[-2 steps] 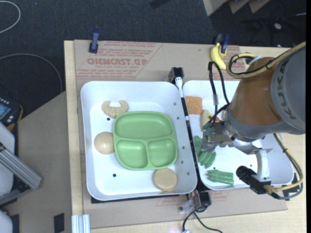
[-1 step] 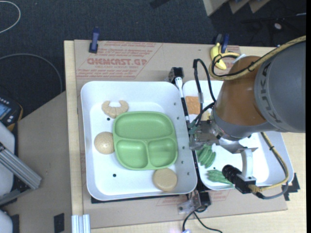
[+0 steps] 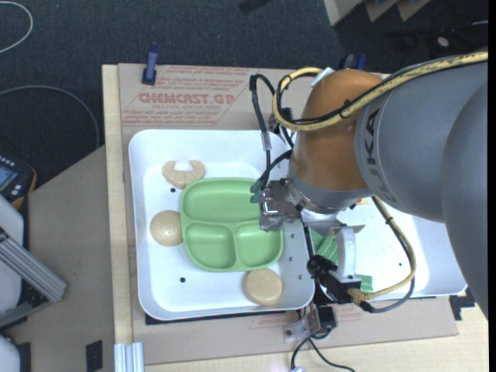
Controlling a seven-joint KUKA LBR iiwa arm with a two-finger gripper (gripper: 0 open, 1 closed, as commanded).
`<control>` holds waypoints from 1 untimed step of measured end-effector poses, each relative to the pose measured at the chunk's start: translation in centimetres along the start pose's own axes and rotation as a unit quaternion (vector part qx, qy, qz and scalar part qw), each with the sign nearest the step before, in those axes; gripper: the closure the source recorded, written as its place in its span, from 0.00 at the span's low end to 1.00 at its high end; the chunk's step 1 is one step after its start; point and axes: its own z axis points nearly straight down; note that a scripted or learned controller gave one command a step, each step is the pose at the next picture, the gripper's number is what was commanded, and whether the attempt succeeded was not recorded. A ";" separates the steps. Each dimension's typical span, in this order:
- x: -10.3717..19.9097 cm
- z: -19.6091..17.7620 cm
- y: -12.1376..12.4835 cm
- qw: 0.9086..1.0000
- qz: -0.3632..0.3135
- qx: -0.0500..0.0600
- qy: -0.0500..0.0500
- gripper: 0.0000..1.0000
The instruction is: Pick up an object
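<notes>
- Green divided plate [image 3: 225,223] lies in the middle of the left bin [image 3: 147,208] — the largest item there.
- Arm [image 3: 341,142] looms over the bins' shared edge; the gripper's [image 3: 267,204] state cannot be told.
- Three tan pieces — croissant [image 3: 183,173], round bun [image 3: 166,228], second bun [image 3: 263,285] — ring the plate.

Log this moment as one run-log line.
arm: over seam between bins | gripper: hidden under wrist | left bin: green divided tray, three tan round pieces around it | held object: none seen | pick: not confirmed
</notes>
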 end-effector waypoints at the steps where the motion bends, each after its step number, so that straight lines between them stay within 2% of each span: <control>1: -4.1 -8.5 0.2 1.000 0.006 -0.004 -0.002 1.00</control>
